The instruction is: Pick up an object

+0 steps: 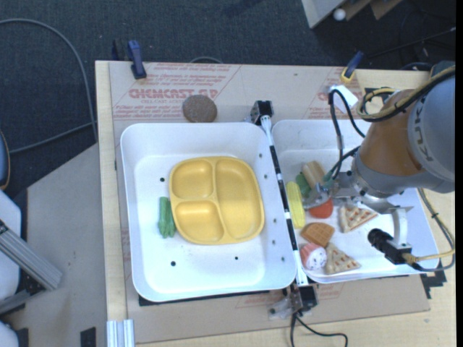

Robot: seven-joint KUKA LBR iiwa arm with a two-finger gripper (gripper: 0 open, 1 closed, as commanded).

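Two white bins are seen side by side on the bench. The left bin (137,215) holds a yellow divided plate (215,198) at its centre, with a green pea pod (166,217) lying just beside the plate's left edge. The right bin (304,132) holds a cluster of toy foods along its left side: a yellow corn cob (294,203) against the dividing wall, a tan piece (314,173) beyond it, a red tomato (322,209), a brown cookie (317,233), a red-and-white item (312,256) and two pizza slices (341,260). The arm (405,143) is extended over the right bin from the right. The gripper (338,188) is positioned low above the tomato and tan piece; whether it is wide or narrow cannot be told, and nothing is seen held.
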